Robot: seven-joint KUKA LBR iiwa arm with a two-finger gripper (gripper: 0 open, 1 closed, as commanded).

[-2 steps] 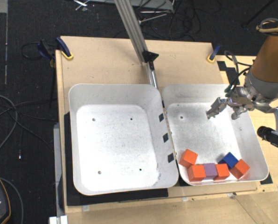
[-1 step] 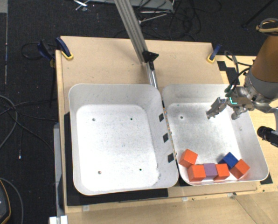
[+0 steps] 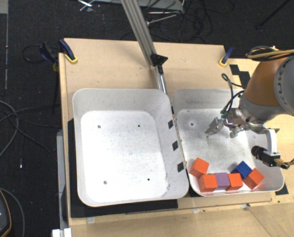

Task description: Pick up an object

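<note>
Orange blocks [image 3: 201, 167] crowd the right bin's [image 3: 196, 113] front edge below the hand [image 3: 223, 129].

The arm [image 3: 280, 85] is cut off by the right edge.

No readable text, labels, brands, numbers or signs on anything visible.

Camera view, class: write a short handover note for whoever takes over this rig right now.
Gripper: open, holding nothing, above the bare floor of the right bin.
Blocks: five bunched along that bin's near edge: orange block, orange block, purple block, orange block, blue block, plus another orange block at the right end.
Done: nothing picked.
Left: descend on a block, grasp, lift.
</note>
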